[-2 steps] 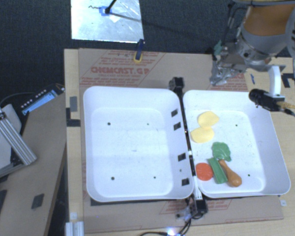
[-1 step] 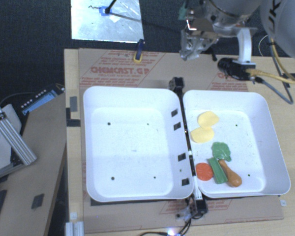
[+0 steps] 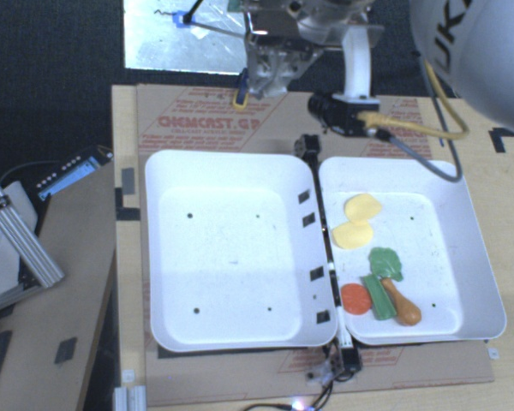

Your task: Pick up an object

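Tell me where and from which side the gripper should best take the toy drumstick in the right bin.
Probably the drumstick's slim tan shaft, from straight above, fingers closing across its width. It lies flat, running diagonally, its upper end against the broccoli and a green stick alongside, so the rounded lower-right end offers the freest grip.

Two pale yellow discs are seen in the white right bin, with a green leafy piece, a red-orange disc and a brown-orange drumstick shape nearer its front edge. The left bin is white.
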You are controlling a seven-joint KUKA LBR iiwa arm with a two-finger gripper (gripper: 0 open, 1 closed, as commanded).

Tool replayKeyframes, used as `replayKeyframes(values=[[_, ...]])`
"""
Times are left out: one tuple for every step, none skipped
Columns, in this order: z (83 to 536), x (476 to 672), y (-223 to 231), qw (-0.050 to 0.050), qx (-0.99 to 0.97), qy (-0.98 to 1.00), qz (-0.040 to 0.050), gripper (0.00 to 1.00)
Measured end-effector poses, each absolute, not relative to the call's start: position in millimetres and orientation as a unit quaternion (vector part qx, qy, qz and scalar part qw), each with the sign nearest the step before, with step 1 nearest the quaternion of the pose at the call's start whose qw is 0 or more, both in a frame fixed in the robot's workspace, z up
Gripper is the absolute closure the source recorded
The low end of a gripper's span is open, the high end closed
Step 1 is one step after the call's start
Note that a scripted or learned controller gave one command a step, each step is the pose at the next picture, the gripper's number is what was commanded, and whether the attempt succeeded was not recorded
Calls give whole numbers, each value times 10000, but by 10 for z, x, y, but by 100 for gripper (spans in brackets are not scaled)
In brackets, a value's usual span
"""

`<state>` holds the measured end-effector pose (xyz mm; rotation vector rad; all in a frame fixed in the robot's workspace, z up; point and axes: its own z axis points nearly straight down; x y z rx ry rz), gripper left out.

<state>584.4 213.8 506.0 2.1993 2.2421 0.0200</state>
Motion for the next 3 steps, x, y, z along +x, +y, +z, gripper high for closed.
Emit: replayKeyframes(values=[[5372, 6149, 2358, 15, 7046, 7096, 31, 100], [5370, 4973, 2353, -9, 7037, 7105, 22, 100], [5334, 6060, 1898, 20, 7090, 7052, 6, 100]])
